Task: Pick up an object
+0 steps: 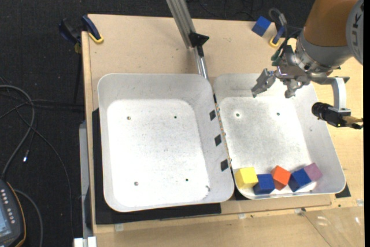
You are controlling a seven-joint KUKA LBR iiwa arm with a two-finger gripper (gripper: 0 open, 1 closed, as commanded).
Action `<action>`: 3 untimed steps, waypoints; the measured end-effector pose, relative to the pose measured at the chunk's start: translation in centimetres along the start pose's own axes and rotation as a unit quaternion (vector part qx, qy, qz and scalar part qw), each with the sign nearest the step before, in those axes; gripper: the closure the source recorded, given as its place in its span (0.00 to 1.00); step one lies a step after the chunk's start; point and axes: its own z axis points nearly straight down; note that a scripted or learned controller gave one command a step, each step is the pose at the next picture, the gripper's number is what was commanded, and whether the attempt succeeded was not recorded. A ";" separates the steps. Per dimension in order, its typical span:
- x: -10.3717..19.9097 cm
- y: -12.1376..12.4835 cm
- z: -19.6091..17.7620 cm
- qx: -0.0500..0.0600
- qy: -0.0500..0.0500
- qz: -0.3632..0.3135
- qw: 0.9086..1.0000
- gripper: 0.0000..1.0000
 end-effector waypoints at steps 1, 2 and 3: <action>4.3 -1.4 6.1 0.003 0.001 -0.003 1.000 0.00; 5.2 -4.7 5.7 0.001 0.000 0.000 1.000 0.00; 6.6 -9.1 5.7 0.002 0.000 0.000 1.000 0.00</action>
